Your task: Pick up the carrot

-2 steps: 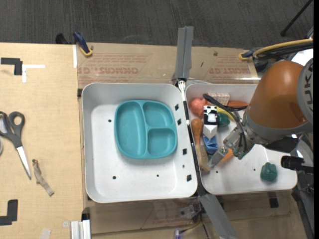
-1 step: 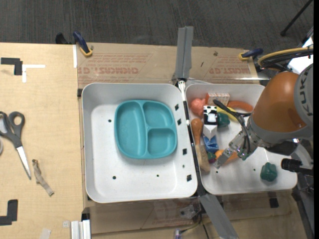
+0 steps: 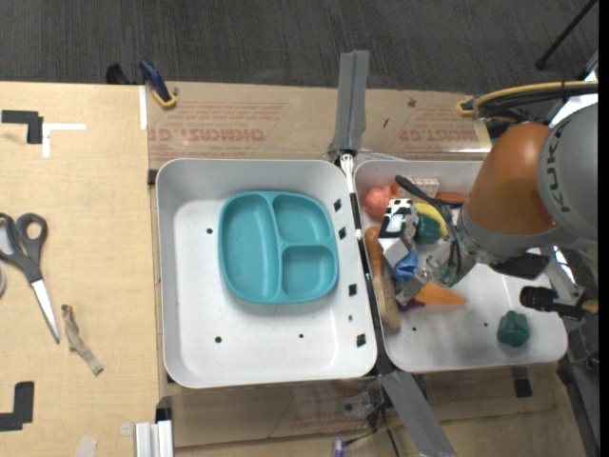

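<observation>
White plastic forms the two shallow bins that stand side by side on the bench. The left bin [image 3: 181,331] holds a teal divided plate [image 3: 279,247] with three compartments, lying flat near the middle. The right bin [image 3: 476,346] holds a crowd of small things along its left wall. The carrot [image 3: 440,295] lies there on the bin floor, orange and pointed, with its tip toward the right side of the view. The gripper [image 3: 425,267] is low in this bin, just above and beside the thick end of the carrot, among a blue piece [image 3: 405,267] and a yellow piece [image 3: 433,225]. I cannot tell if it touches the carrot, and its state is not clear to me because the wrist and the clutter cover it. The arm's orange band [image 3: 509,184] is above it, to the right. A pink round thing [image 3: 378,198] lies near the far left corner of the right bin, and a dark green thing [image 3: 513,329] lies apart near the right side. On the bench to the left, a pair of scissors [image 3: 30,265] with grey handles lies well away from both bins.
</observation>
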### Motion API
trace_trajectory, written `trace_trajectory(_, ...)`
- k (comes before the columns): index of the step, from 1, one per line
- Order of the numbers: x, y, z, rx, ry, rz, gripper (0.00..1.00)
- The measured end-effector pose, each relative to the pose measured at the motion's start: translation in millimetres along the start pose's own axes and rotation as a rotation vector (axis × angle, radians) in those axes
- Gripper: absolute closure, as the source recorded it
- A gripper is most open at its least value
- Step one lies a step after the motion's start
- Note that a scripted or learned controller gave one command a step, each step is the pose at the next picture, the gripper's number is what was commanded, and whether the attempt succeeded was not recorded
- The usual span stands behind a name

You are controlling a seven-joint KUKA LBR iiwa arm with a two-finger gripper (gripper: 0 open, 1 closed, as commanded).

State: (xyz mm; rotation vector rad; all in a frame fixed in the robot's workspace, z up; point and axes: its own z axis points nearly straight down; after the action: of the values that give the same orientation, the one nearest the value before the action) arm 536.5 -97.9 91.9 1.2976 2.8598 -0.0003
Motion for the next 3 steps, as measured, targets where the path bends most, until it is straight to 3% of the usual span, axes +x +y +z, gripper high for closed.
trace_trajectory(1, 28.1, -32.9, 0.7, 0.002, 0.002, 0.003, 0.00)
trace_trajectory(2, 31.4, -37.4, 0.6, 0.001, 0.001, -0.105, 0.00)
trace_trajectory(3, 30.8, -37.1, -8.2, 0.001, 0.001, -0.104, 1.00)
